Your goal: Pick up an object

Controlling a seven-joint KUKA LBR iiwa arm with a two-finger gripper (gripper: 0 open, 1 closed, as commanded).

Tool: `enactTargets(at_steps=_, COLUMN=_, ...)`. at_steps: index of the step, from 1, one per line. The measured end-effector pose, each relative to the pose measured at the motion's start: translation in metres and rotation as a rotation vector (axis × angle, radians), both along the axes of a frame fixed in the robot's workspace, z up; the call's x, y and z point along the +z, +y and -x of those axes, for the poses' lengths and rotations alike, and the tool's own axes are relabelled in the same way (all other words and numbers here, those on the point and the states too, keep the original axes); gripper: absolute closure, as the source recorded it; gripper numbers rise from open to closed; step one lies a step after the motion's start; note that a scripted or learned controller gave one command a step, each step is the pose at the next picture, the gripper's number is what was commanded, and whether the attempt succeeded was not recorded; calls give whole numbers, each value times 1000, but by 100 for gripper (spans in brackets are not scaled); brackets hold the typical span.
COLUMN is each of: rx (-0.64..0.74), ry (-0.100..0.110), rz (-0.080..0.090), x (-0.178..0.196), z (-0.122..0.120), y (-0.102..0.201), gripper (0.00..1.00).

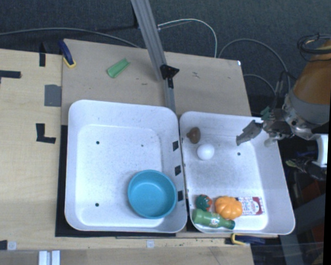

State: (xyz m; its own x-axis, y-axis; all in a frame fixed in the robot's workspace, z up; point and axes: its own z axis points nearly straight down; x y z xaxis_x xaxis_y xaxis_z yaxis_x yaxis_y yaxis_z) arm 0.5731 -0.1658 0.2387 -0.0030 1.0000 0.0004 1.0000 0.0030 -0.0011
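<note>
The right bin (273,179) holds a brown lump (193,134) and a white ball (205,152) near its far left corner. Along its near edge lie an orange round fruit (228,206), a green bottle-like thing (211,219), a small red-and-green item (203,202) and a red-and-white packet (253,206). A blue bowl (152,193) sits in the left bin (87,153) at its near right. My gripper (256,137) hovers over the right bin's far right edge, open, with nothing between its fingers. It is well right of the white ball.
A slanted metal pole (152,40) crosses the bench behind the bins, ending at a black clamp (168,73). A green block (117,68) and a blue-yellow clip (66,53) lie on the bench at the back left. Cables (215,35) run behind the right bin.
</note>
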Motion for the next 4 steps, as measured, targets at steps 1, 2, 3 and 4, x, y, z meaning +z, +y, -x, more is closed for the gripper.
enactTargets(at_steps=1, rx=0, ry=0, rz=0, x=0, z=0, y=0, gripper=0)
enactTargets(at_steps=2, rx=-2, ry=5, rz=0, x=-47, z=8, y=3, gripper=0)
enactTargets(at_steps=3, rx=-1, ry=5, rz=0, x=-93, z=2, y=3, gripper=0)
enactTargets(at_steps=4, rx=-1, ry=6, rz=0, x=-147, z=4, y=4, gripper=0)
